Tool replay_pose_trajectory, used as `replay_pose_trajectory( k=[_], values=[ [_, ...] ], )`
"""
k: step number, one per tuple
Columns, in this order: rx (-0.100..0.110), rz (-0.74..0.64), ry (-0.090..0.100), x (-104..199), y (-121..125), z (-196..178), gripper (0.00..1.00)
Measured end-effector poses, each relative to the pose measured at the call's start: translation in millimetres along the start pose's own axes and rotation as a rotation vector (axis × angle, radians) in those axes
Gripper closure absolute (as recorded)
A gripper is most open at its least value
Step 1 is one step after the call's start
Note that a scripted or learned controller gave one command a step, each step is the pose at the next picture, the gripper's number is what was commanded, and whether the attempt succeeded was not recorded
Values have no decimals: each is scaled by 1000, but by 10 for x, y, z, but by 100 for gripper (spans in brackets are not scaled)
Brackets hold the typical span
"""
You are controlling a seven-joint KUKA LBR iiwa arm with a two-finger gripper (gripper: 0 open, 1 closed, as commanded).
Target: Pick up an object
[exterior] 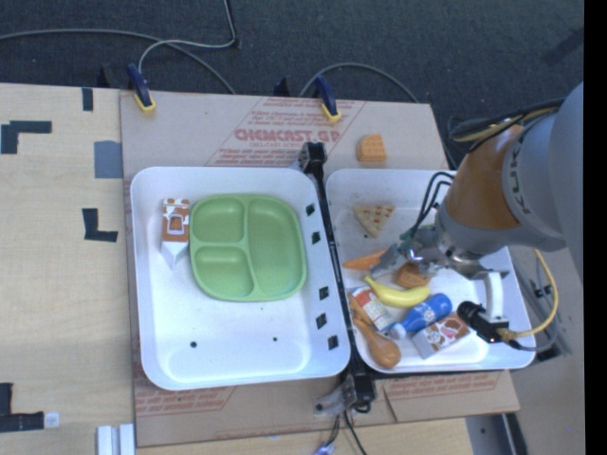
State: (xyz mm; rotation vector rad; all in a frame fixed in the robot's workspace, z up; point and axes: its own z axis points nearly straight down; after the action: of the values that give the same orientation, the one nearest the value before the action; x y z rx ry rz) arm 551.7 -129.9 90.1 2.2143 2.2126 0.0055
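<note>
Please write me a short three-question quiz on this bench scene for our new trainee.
1. True or false: the green three-compartment plastic plate lies in the left white bin.
2. What lies outside both bins, on the cardboard sheet behind the right white bin? A) a yellow toy banana B) a small orange waffle-textured block C) a blue bottle
3. Fill in: the gripper of the grey arm with the orange band is lowered over the ____ bin.

Key: 1 true. 2 B: the orange block sits on the cardboard, while the yellow toy banana and the blue bottle lie in the right bin. 3 right.
</note>
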Motion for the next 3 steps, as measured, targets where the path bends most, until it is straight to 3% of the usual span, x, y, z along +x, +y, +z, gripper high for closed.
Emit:
replay_pose_trajectory(
  k=[1, 2, 3],
  values=[
    [-2, -2, -1, 310, 354, -1, 0],
    [-8, -1, -3, 302, 373, -123, 100],
    [-10, -2, -3, 306, 377, -125, 0]
  ],
)
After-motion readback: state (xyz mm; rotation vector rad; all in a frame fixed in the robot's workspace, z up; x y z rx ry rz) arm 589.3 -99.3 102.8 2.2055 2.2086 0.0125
